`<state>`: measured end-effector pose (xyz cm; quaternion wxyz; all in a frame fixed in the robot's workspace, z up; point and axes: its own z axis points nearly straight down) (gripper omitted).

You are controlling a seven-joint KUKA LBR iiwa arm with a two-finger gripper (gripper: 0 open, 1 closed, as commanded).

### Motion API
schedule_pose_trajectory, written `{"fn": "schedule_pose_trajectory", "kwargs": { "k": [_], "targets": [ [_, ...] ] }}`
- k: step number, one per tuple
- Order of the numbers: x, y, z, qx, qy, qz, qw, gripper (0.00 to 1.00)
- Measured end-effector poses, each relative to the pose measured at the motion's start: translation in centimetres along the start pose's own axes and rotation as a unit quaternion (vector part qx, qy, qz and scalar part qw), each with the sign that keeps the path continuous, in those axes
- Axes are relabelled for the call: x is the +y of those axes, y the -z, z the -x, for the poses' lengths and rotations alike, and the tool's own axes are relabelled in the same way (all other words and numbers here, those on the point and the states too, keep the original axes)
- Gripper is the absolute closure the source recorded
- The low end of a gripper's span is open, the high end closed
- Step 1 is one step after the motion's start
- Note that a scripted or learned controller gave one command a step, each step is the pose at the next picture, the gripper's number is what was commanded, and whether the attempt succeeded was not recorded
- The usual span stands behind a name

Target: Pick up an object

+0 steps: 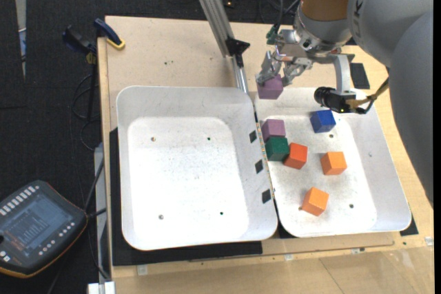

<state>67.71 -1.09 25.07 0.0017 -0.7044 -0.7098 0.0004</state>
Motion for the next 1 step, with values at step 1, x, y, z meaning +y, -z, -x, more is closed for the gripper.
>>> {"fn": "schedule_pose_trajectory", "kwargs": {
  "k": [1],
  "targets": [
    [0.16, 0.46, -5.95, 0.000, 0.001, 0.002, 1.0000, 1.00]
  ]
}}
